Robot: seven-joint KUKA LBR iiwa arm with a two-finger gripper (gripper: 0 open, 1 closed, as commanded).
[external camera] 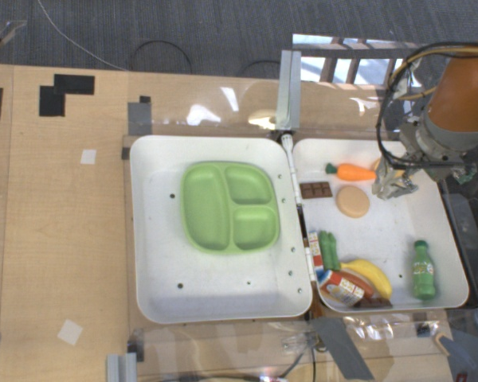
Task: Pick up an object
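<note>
Gripper (393, 183): we see it low over the right bin (446, 229); whether its fingers are spread or pressed together we cannot tell, and nothing shows between them.
Closest objects: carrot (352, 172) and tan disc (353, 202), just left of it.
Further objects: green bottle (422, 270) and banana (370, 274), nearer the camera.
Bench (56, 237): pale wood.
Left bin (155, 213): we see a green divided plate (229, 207) inside.
Floor (183, 14): dark carpet beyond.
</note>
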